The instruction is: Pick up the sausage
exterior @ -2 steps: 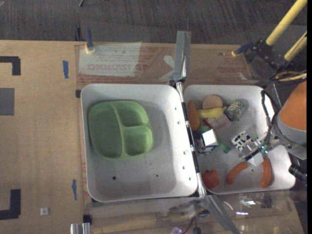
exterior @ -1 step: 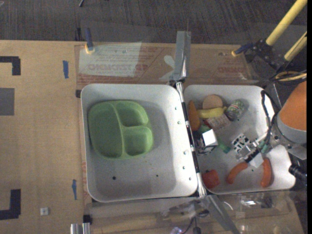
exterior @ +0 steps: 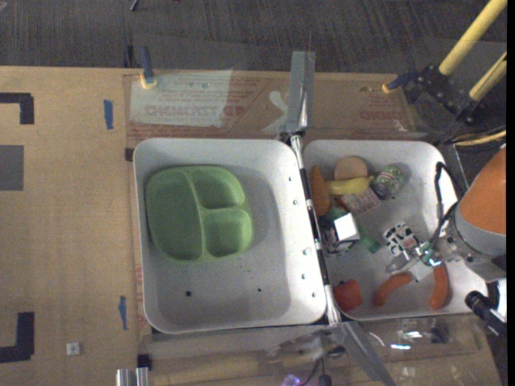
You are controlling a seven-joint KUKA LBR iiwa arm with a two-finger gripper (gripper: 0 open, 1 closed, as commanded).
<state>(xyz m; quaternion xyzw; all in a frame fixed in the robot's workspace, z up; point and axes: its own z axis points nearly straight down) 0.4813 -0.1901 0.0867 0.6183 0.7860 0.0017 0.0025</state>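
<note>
The arm (exterior: 487,207) (orange-banded) reaches in, pincer (exterior: 414,252) low.

The left bin (exterior: 161,312) has a green divided plate (exterior: 201,211) sitting toward its far-left part; three compartments, flat on the floor of the bin. The right bin (exterior: 366,149) is the messy one; a banana (exterior: 351,186) lies near the far wall with a peach-coloured round thing (exterior: 351,167) just behind it; a small can (exterior: 389,180) sits right of the banana; a little white box (exterior: 344,228) is by the divider; a red tomato-ish thing (exterior: 348,294) is in the near-left corner; all on a cardboard-covered bench (exterior: 64,240).
</note>
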